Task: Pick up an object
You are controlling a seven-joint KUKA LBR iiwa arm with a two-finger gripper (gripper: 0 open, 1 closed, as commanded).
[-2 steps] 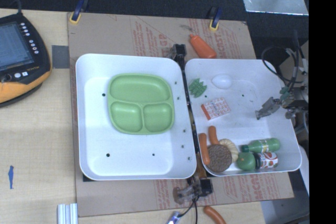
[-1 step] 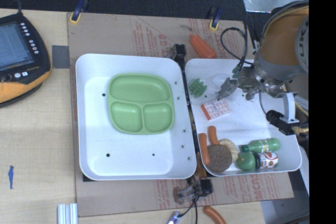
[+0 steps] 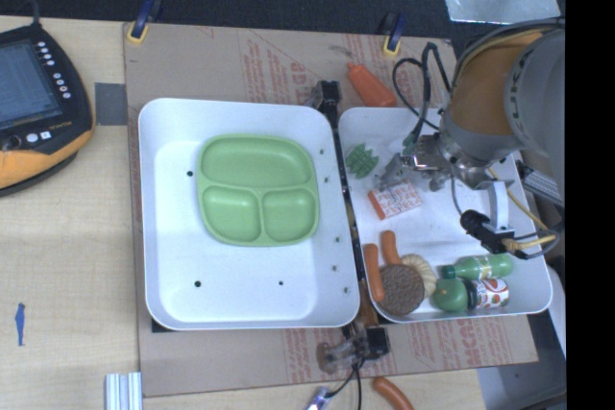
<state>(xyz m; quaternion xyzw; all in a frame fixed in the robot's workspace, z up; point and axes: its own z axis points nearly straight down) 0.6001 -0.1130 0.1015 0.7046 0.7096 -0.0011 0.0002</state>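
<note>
The arm is reaching in from the right and hanging over the right bin, its gripper sitting low near the bin's upper middle. I cannot tell how the gripper is set; the metal there is too jumbled. Just below it, a red-and-white packet is lying flat on the bin floor, close by yet apart. A small green piece is lying just to its left. Further down, a green bottle and a brown round cookie are resting along the bottom edge. The left bin is holding a green divided plate.
</note>
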